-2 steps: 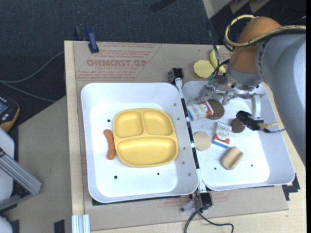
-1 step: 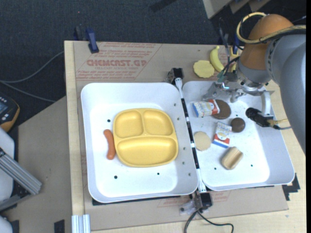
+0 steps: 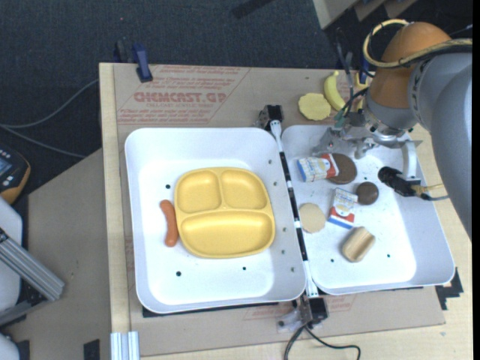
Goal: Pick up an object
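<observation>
One flat brown disc [image 3: 343, 169] lies near the back of the right bin [image 3: 420, 265], and it is the likeliest thing to pick, judging by how close the gripper [image 3: 351, 139] hangs to it. The disc sits just in front of the gripper, toward the viewer, and slightly to its left in the camera view. It is round, so it has no long axis to line up with; a short move forward and down would put the gripper over it.

Whether the gripper is open or closed cannot be told. Its tip is a tangle of grey metal seen from above, and nothing is visibly held in it.

Touching the disc's left edge is a small white carton [image 3: 315, 168] with blue and red print. Nearer the viewer lie a dark brown ball [image 3: 367, 193], a second carton [image 3: 343, 208], a pale tan round [image 3: 311, 217] by the bin's left wall, and a tan bread roll [image 3: 358, 244].

Behind the bin, on the bench, rest a banana [image 3: 333, 88] and a yellow lump [image 3: 314, 106]. The left bin [image 3: 150, 148] holds a yellow divided plate [image 3: 223, 236] with a sausage [image 3: 170, 223] just beside it.
</observation>
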{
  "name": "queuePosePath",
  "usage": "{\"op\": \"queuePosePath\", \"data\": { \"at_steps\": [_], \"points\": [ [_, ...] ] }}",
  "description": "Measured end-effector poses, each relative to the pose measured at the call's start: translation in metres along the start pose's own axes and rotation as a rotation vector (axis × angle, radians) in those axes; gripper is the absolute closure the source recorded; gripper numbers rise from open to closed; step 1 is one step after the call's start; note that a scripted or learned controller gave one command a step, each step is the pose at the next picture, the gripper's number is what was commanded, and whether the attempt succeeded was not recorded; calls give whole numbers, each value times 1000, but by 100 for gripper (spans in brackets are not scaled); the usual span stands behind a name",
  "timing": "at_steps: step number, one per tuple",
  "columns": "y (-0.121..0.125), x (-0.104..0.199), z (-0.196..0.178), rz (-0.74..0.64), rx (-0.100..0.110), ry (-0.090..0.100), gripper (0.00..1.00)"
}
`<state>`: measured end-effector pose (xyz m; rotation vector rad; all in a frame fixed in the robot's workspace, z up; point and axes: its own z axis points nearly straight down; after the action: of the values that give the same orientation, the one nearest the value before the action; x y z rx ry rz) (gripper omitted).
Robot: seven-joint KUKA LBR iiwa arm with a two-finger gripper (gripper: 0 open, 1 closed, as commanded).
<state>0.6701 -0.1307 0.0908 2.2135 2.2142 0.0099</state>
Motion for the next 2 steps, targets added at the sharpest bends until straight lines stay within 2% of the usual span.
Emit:
{"op": "queuePosePath", "data": {
  "at_steps": [1, 2],
  "points": [
    [3, 2, -13, -2, -8, 1, 100],
    [2, 2, -11, -2, -4, 1, 0]
  ]
}}
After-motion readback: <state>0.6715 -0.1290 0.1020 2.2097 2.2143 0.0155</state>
